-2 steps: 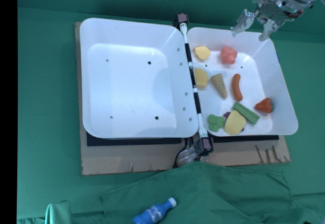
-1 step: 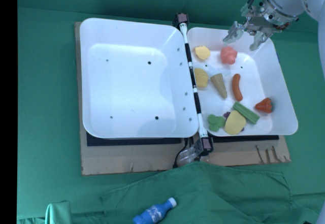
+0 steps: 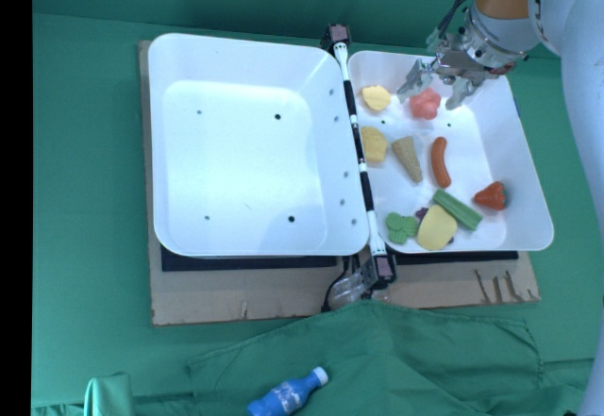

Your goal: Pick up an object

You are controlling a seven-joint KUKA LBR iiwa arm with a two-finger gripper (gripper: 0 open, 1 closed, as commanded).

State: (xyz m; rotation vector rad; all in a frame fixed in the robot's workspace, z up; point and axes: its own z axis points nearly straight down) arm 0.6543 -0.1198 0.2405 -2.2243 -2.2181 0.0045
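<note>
My gripper [image 3: 436, 88] hangs over the far part of the right bin [image 3: 514, 136], fingers spread open on either side of a pink lumpy toy [image 3: 426, 104] that lies just below them. Nothing sits between the fingers. Around it in the bin lie a small yellow piece [image 3: 376, 98], a yellow corn-like piece [image 3: 374, 144], a tan cone [image 3: 408, 158], a red sausage [image 3: 440, 162], a red strawberry [image 3: 491, 196], a green stick [image 3: 458, 209], a pale yellow slab [image 3: 436, 228] and a green broccoli [image 3: 401, 227].
The left bin [image 3: 250, 145] lies beside the right one, with a black-and-white divider rail [image 3: 355, 136] between them. Both rest on cardboard [image 3: 189, 296]. A blue bottle [image 3: 287, 393] lies on the green cloth near the front.
</note>
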